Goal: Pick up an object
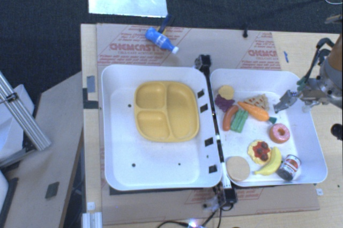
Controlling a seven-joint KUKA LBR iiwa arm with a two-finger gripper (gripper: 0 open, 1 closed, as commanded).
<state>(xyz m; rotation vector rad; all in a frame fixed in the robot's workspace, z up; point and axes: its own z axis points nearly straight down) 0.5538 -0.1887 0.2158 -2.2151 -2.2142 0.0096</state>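
The claw (285, 101) hangs over the right-hand bin (308, 130), near its upper right part, reaching in from the right edge of the view. Its grey fingers look slightly parted, with nothing between them — it holds no object.

The objects to pick lie in that right bin. A toy carrot (254, 111) lies at a slant near the middle, its green tip pointing toward a pink-iced donut (279, 133). Just above the carrot sits a wedge that looks like a pizza slice or sandwich (258, 101). To the left of the carrot, a red sausage (230, 117) and a green vegetable piece (239, 120) lie side by side, touching. Above them is a purple-and-yellow item (225, 96) that I cannot name surely. Toward the bin's near edge lie a small round pizza (260, 151), a banana (271, 162) curving beside it, a dark jar or can on its side (289, 167), and a tan round disc (238, 168) — perhaps a cookie or bun.

The left bin (120, 168) holds a yellow divided plate (166, 111) with three compartments.

On the bench (214, 42) behind the bins, a blue bottle (159, 39) lies on its side, well apart from the bins.
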